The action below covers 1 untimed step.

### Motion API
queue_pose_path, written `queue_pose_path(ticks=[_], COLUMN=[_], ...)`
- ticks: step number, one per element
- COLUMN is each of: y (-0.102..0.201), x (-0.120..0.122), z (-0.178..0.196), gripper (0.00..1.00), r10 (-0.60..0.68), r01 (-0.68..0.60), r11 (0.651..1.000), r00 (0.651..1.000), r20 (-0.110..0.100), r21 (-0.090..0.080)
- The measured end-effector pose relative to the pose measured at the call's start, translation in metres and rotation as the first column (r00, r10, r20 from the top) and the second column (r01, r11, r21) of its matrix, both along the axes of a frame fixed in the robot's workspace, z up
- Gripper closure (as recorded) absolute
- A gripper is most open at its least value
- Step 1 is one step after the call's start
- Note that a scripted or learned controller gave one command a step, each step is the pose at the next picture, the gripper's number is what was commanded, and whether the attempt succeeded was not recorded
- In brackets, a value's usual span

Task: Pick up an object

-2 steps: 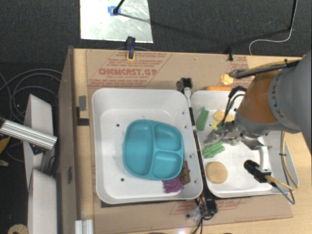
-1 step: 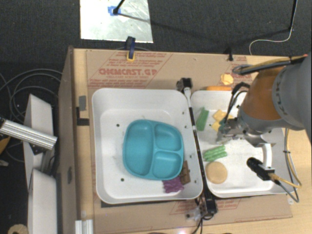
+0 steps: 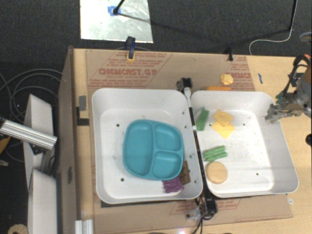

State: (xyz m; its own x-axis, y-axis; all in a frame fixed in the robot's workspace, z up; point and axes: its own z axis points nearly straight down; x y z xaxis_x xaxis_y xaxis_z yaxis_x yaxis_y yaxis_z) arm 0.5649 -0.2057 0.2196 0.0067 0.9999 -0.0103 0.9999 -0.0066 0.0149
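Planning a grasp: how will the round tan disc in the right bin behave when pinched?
The round tan disc looks flat and smooth, so it probably won't roll but may slip. It lies close beside the green piece, which a pincer might nudge.

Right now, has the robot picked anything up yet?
Not yet. The gripper sits at the right bin's far edge. The yellow pieces, green beans and round cookie all lie in the bin. Reaching in, grabbing and lifting are left.
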Motion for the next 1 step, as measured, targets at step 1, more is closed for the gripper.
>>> queue_pose_path(ticks=[1], y=[0.0698], x=[-0.0195], z=[0.0267], gripper=[1.0], r10=[0.015], r01=[-0.015], r11=[1.0], r00=[1.0], r20=[-0.012], r21=[0.012])
